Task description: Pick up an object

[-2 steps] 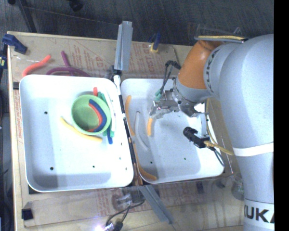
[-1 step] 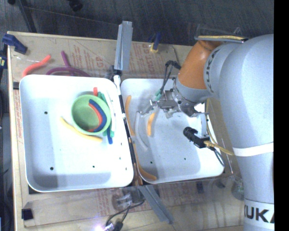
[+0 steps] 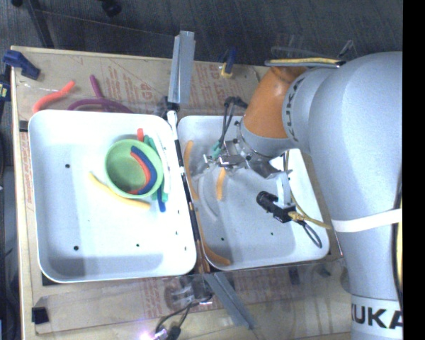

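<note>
Robotics lab, KUKA arm (image 3: pixel 361 140), plywood bench (image 3: pixel 113 73)

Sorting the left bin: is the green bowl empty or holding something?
Not empty: the green bowl holds a red curved piece and a blue one.

Left bin (image 3: pixel 57 250) white. Right bin (image 3: pixel 269 252) white.
Bowl (image 3: pixel 122 170) in left bin light green; red curved strip (image 3: pixel 137 163) and blue curved strip (image 3: pixel 154 163) across it. Yellow strip (image 3: pixel 119 192) under bowl edge. Teal-green stick (image 3: pixel 161 191) beside bowl.
Orange slivers (image 3: pixel 188 154) in right bin.
Bench (image 3: pixel 127 69) tan board, faded red print. On it: orange-red tool (image 3: pixel 53 96), purple hose (image 3: pixel 99 105), blue clamp (image 3: pixel 20 62), grey metal bar (image 3: pixel 182 62).
Arm (image 3: pixel 354 140) pale grey, orange band (image 3: pixel 269 108). Floor (image 3: pixel 198 6) dark grey.
</note>
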You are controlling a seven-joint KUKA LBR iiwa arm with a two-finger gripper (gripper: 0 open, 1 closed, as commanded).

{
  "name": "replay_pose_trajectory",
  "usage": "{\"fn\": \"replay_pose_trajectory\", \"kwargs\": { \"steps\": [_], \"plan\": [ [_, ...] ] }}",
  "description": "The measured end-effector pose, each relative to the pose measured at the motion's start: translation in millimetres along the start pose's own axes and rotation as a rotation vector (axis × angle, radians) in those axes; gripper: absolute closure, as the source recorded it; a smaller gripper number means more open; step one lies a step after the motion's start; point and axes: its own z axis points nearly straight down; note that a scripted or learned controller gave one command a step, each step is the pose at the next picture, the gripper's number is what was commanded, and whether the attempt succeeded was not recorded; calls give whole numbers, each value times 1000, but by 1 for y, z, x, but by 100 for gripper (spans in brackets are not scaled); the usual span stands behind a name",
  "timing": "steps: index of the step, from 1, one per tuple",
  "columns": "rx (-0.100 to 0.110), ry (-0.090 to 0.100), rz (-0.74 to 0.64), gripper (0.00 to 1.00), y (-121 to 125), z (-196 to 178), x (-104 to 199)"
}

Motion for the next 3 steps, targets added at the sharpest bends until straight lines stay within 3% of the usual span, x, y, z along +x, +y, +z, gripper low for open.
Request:
{"fn": "replay_pose_trajectory", "kwargs": {
  "steps": [1,2,3],
  "plan": [
    [-1,-2,-1,100,1,-11,-2],
    [-1,-2,-1,0,1,-11,-1],
    [1,-2,-2,100,1,-21,-2]
  ]
}}
